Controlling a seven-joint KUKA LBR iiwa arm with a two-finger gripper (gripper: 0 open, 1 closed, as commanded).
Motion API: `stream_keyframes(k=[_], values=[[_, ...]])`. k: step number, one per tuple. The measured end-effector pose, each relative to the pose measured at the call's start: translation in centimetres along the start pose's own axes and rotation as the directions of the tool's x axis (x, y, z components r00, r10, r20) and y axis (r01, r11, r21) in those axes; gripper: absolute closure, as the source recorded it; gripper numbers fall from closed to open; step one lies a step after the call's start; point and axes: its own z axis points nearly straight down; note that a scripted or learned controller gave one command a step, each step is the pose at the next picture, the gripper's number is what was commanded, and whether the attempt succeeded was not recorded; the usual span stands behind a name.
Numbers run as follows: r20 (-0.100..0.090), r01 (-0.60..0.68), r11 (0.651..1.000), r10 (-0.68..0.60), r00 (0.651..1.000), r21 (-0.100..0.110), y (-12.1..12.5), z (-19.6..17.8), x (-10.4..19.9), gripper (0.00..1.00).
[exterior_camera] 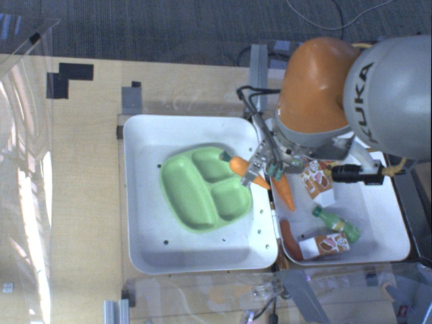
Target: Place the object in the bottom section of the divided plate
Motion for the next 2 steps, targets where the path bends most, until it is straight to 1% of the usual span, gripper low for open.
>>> stream_keyframes(k=[1, 2], values=[[0.001, 0.013, 1.0, -0.013, 1.0, -0.001, 0.0, -7.6, 3.3, 1.0], [-0.002, 0.136, 0.991, -0.136, 0.991, 0.0, 5.7, -2.0, 8.3, 1.0]])
